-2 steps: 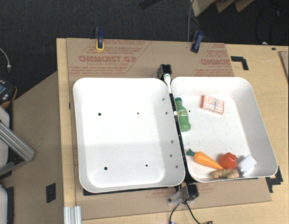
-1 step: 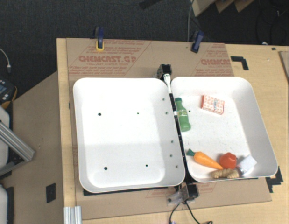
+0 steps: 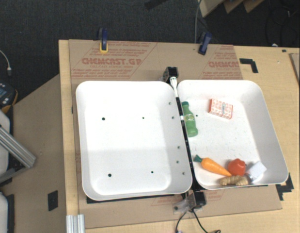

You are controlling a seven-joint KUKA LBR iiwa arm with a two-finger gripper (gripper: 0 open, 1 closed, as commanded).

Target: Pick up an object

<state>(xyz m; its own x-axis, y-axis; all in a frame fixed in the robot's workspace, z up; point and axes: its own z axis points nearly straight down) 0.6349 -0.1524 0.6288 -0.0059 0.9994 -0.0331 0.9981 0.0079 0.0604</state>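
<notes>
We see two white bins side by side on the table [image 3: 140, 57], which is covered by a printed brown sheet. The left bin [image 3: 91, 130] shows a few small dark dots on its floor. All the loose objects lie in the right bin [image 3: 266, 125].

Taking the right bin as a clock face, a green bottle [image 3: 189, 120] lies at about 9 o'clock. It is on its side, close along the wall shared with the left bin, with its cap toward 12 o'clock. A small red-and-white packet [image 3: 221, 108] lies flat near 12 o'clock, well apart from the bottle.

The other objects cluster near the bin's front edge, between 5 and 7 o'clock. An orange carrot [image 3: 213, 166] lies at about 7 o'clock, its green top toward the shared wall. A round red fruit [image 3: 237, 166] sits just beside the carrot's tip, at about 6 o'clock. A knobbly brown root [image 3: 234, 180] lies just in front of the fruit and looks to be touching it. A small white object [image 3: 257, 171] rests at about 5 o'clock, next to the fruit and root.

Two blue clamps [image 3: 103, 37] [image 3: 204, 42] grip the table's far edge. A black clip [image 3: 170, 74] sits where the bins meet at the far side.

We cannot tell the state of the claw.
</notes>
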